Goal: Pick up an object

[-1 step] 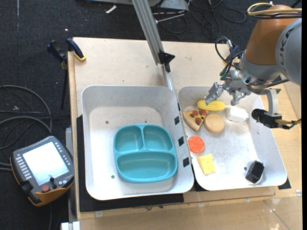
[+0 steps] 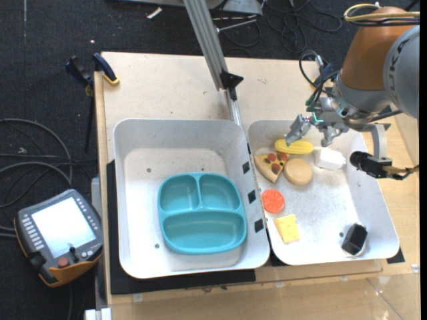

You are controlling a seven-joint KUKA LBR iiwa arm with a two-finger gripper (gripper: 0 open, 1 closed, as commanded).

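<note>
My gripper (image 2: 312,136) hangs over the back of the right bin (image 2: 373,209), fingers spread open with nothing between them. Just below its left finger lies a yellow corn cob (image 2: 294,147). A white block (image 2: 329,159) sits under its right finger. Nearby in the same bin are a pizza slice (image 2: 269,166), a tan round bun (image 2: 298,173), an orange tomato slice (image 2: 273,201), a yellow cheese wedge (image 2: 287,229) and a black object (image 2: 354,239) at the front right.
The left bin (image 2: 133,179) holds a teal divided plate (image 2: 200,213). A metal pole (image 2: 208,35) slants across the back of the bench. A teach pendant (image 2: 59,235) lies on the floor at left. Cables run beside the right bin.
</note>
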